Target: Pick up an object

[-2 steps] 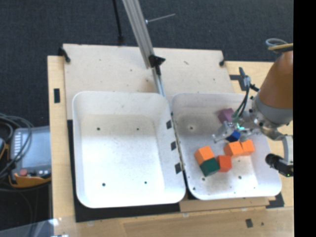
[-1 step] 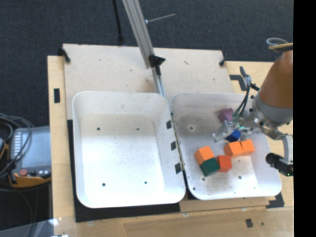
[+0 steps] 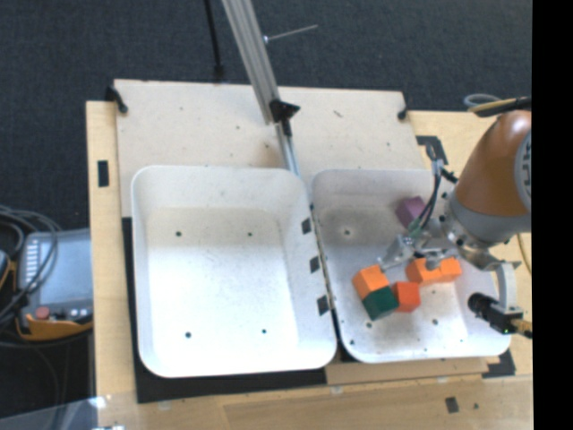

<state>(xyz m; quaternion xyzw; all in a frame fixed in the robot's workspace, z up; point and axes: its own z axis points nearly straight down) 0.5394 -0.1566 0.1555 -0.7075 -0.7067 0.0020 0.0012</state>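
The arm is reaching in from the right over the right bin [image 3: 358,195], and its hand [image 3: 419,251] is hanging low among the small blocks lying there. Whether the hand is released or clenched I cannot tell, since the wrist and cabling are covering most of it, and nothing is plainly sitting in its grip. An orange block [image 3: 437,270] is lying just beside the hand, perhaps touching it, and looks the likeliest target. Another orange block [image 3: 369,280] is sitting a little to the left, with a green block [image 3: 380,303] touching its lower side and a small orange-red block [image 3: 408,296] pressing against the green one. A purple block [image 3: 411,210] is resting apart from these, nearer the far wall. The left bin [image 3: 152,195] is lying alongside on the table [image 3: 103,240]. To do this step well, I judge the hand should be centring over one block only, lining its grip across two free faces rather than toward a neighbour, and going down far enough to take the block at mid-height. The three clustered blocks are crowding one another, so a grip there is risking a nudge or a double catch; the block nearest the hand, or the lone purple one, is offering cleaner sides.
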